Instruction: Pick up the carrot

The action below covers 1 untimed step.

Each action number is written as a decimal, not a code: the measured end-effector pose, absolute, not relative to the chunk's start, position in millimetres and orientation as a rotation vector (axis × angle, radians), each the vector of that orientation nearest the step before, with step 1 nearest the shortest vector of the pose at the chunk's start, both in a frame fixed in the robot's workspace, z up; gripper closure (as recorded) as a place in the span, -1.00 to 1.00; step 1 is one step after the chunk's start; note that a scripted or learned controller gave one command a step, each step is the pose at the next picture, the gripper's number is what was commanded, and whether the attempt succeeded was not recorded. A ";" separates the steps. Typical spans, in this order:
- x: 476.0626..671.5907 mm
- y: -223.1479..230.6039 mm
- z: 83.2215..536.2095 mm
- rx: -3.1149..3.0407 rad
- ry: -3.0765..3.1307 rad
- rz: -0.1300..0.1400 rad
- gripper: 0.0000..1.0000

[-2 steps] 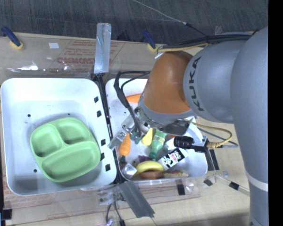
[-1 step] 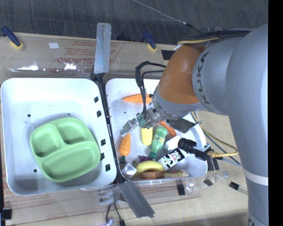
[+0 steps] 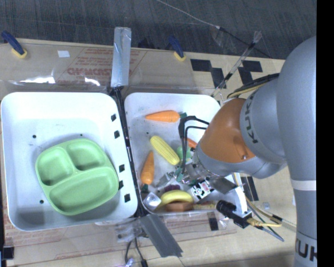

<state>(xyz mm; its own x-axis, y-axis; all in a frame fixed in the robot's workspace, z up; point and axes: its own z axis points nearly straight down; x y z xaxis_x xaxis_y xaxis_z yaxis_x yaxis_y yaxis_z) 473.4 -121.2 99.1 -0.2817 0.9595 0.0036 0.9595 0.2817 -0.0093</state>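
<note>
You are looking at two carrots in the right bin (image 3: 134, 107): one (image 3: 162, 116) lying crosswise near the far wall, another (image 3: 148, 168) lying lengthwise along the left wall. The jaws (image 3: 183, 177) are hanging beside the corn (image 3: 164, 149), nearer the lengthwise carrot; I cannot tell how they stand.

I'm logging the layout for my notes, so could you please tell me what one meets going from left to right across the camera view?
Green divided plate in the left bin → small carrot by the right bin's left wall → corn cob → orange-banded arm.
</note>
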 end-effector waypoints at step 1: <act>533.1 -99.4 92.7 -2.125 -2.320 0.001 -1.00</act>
<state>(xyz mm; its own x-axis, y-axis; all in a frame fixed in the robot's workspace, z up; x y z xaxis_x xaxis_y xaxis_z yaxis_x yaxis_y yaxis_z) 533.1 -99.4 92.7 -0.0875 0.9962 -0.0034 0.9962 0.0875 0.0024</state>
